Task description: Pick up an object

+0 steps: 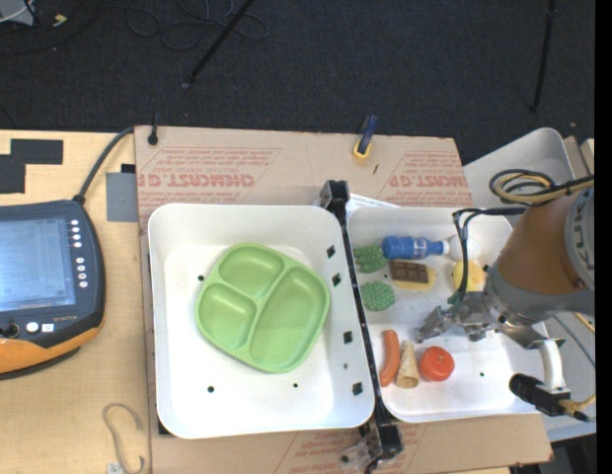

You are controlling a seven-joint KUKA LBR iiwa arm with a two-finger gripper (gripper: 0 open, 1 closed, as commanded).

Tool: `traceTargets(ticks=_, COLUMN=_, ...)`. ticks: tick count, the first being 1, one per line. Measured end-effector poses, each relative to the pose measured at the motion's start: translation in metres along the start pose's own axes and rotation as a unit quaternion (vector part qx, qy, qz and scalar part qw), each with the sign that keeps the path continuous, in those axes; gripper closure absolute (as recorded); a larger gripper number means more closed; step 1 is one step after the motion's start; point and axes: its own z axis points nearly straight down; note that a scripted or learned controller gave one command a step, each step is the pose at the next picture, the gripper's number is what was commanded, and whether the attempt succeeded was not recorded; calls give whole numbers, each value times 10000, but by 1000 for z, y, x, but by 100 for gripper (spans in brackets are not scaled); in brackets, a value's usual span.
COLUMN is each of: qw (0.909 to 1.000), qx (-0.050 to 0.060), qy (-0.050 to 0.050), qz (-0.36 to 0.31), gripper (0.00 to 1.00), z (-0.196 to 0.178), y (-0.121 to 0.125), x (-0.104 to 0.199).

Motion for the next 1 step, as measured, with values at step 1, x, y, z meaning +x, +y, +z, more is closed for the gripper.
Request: traceTargets(ticks=1, qw=10000, qx=-7, qy=1, qz=24, gripper=100, z=-12, y=0, x=-2)
